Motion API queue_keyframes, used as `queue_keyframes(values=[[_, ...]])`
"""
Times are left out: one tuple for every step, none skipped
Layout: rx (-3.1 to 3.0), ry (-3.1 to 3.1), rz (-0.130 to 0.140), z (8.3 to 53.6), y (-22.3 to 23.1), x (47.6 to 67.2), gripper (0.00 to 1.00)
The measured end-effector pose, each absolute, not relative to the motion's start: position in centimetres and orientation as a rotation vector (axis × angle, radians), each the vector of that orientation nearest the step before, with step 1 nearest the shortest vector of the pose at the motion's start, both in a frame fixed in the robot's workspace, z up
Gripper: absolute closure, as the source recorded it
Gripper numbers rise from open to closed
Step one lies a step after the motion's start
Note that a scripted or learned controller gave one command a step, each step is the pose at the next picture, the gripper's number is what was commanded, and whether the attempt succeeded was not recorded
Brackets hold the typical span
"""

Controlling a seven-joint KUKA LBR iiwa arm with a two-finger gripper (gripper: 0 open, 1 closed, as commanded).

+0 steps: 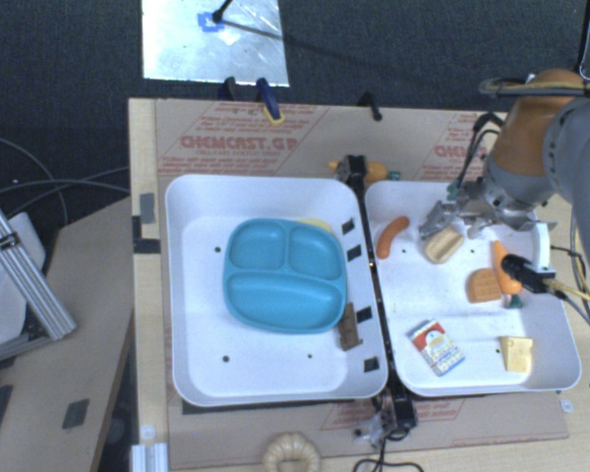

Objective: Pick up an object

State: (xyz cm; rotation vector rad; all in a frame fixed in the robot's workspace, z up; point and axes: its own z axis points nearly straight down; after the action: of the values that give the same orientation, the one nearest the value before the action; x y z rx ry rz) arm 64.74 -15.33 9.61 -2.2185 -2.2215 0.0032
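Your jaws (450,220) sit over the tan bread roll (442,246) near the right bin's (560,367) far edge; I cannot tell their state. An orange sausage (390,234) lies just beside.

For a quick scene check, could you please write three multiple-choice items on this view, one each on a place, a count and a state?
1. Where is the blue plate?
A. left bin
B. right bin
C. on the cardboard

2. How many compartments does the plate have?
A. two
B. three
C. five

3. What does the gripper stand over?
A. the cheese
B. the carton
C. the bread roll

Key: 1 A, the plate lies in the middle of the left bin. 2 B, two small ones sit above one long one. 3 C, the gripper sits right at the roll's upper end, far from the cheese and carton.
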Motion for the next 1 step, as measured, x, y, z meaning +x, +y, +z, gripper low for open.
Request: queue_keyframes(values=[[-2.22,-2.225,0.0,8.46,-15.27,64.81,0.0]])
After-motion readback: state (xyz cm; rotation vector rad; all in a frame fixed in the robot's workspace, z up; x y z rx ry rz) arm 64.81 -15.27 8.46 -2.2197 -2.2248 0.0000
